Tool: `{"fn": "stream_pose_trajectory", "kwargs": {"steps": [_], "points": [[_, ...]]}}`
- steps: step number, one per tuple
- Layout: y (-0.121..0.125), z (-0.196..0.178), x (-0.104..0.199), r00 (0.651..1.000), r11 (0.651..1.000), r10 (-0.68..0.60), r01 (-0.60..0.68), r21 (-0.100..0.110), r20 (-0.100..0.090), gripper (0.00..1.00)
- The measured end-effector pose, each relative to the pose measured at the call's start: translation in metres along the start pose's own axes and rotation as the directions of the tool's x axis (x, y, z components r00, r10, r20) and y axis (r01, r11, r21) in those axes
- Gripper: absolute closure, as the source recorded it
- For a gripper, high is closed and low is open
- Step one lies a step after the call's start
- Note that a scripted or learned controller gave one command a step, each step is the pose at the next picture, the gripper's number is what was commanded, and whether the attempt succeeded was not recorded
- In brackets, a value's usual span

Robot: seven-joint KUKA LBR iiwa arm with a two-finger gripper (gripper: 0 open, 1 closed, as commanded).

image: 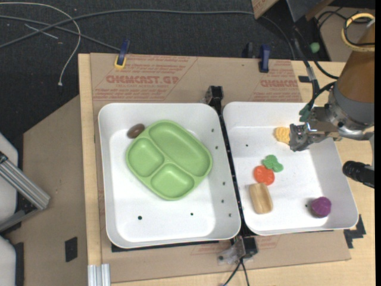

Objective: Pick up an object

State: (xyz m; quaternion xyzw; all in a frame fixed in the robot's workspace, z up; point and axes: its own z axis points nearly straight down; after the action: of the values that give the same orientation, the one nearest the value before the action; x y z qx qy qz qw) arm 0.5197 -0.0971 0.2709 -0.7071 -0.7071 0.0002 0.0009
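The gripper [296,139] is seen low over the right bin [333,219], just beside a small yellow object [281,134] that lies on the far side of it from the arm. Whether the jaws are wide, narrow or closed on anything cannot be told, since the grey head is seen as one dark mass. The yellow object is judged the likeliest target, being nearest the jaws. Below the jaws, well apart, a green piece [272,162] is found touching a red tomato-like piece [264,174], with a tan bread-like block [260,198] just beneath and a purple object [321,206] lower, towards the arm's side. Their spread probably eases separate grasps. A green divided plate [168,158] and a small brown object [136,130] are placed in the left bin [113,177], far beyond the yellow object.
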Motion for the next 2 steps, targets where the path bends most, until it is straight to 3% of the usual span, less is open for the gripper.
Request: {"fn": "stream_pose_trajectory", "kwargs": {"steps": [2], "points": [[-0.001,0.098,-0.019,1.000,1.000,0.002,-0.002,0.006,-0.001,0.00]]}}
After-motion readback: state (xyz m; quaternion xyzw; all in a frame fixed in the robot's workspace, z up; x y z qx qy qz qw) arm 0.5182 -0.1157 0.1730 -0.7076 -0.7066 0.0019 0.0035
